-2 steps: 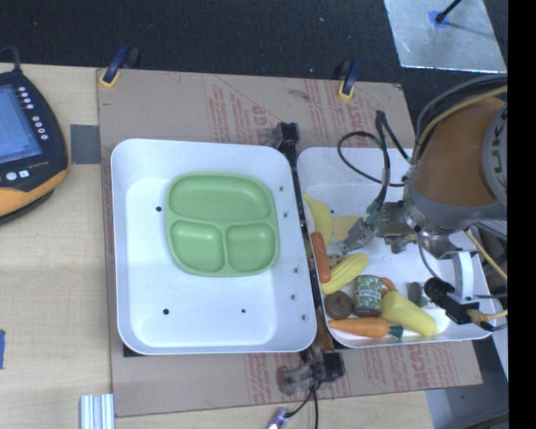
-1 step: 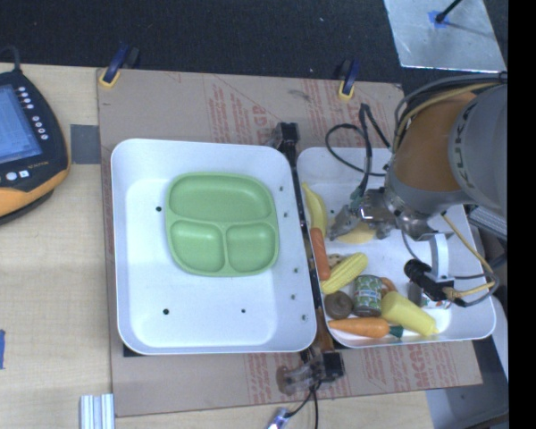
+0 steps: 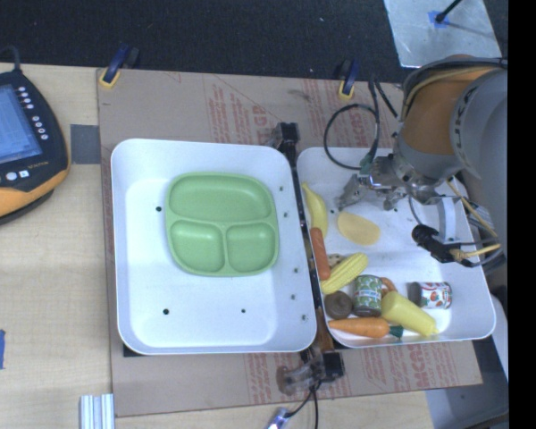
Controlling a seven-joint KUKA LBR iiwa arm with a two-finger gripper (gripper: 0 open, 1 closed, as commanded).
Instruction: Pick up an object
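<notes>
Orange carrot (image 3: 362, 327) lies nearest in the right bin (image 3: 482, 327), beside a yellow pepper (image 3: 407, 314), a small tin (image 3: 368, 294), a corn cob (image 3: 344, 273) and a dark round item (image 3: 339, 305) too small to identify. A labelled can (image 3: 431, 295) lies by the bin's right wall. Farther back, the pincer (image 3: 368, 192) hovers just above a pale yellow slice (image 3: 359, 229), prongs apart and clamped on nothing. Across in the left bin (image 3: 134, 239) sits a green divided plate (image 3: 222, 223).
</notes>
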